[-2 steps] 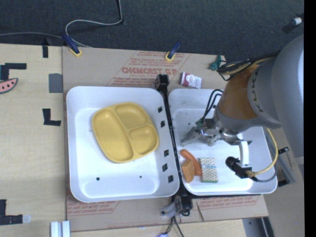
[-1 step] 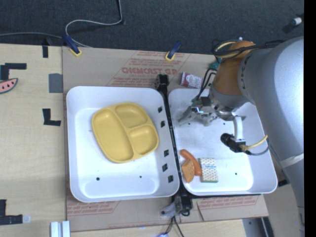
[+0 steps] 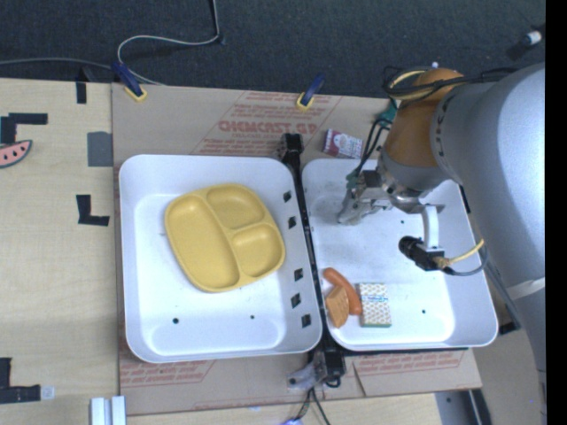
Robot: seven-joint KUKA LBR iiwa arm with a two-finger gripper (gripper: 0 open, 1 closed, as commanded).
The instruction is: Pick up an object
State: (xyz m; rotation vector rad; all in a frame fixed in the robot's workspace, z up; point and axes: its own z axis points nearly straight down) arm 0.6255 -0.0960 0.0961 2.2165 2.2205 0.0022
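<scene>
Here the arm (image 3: 496,149), grey with an orange band, reaches in from the right and carries the jaws (image 3: 353,212) low over the upper left part of the right bin (image 3: 461,326); whether the jaws are apart or together I cannot tell, and nothing shows between them. The table (image 3: 53,264) bears both bins side by side. The left bin (image 3: 151,326) lies well to the left of the jaws, and in it a yellow tray (image 3: 226,235) with three compartments lies tilted, its long axis running from upper left to lower right. Below the jaws, toward the near edge of the right bin, lies a small box (image 3: 375,305), pale with a fine printed pattern, squarish and flat. Touching its left side lies an orange piece (image 3: 339,296), elongated, its long axis running from upper left to lower right. Above the jaws, just outside the right bin on the cardboard, lies a small packet (image 3: 341,143).
</scene>
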